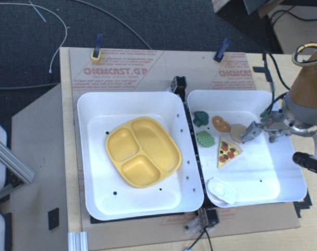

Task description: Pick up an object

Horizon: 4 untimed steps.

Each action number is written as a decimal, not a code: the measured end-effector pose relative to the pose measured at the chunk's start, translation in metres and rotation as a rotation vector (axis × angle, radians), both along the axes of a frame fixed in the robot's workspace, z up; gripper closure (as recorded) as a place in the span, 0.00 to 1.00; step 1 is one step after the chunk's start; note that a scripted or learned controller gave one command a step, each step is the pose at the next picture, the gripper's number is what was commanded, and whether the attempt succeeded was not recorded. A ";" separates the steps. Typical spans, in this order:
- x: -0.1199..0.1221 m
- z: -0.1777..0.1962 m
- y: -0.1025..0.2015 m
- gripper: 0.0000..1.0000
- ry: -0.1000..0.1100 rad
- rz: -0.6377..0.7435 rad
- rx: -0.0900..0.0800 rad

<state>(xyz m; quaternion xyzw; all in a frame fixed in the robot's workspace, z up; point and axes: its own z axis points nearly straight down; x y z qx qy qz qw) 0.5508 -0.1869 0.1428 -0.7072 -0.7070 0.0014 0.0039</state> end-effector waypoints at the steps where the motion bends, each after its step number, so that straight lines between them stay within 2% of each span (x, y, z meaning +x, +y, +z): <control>1: 0.001 -0.050 0.001 0.00 -0.008 -0.001 -0.001; 2: 0.004 -0.035 0.001 1.00 -0.016 0.002 -0.001; 4: 0.006 0.065 0.007 1.00 -0.015 0.002 -0.006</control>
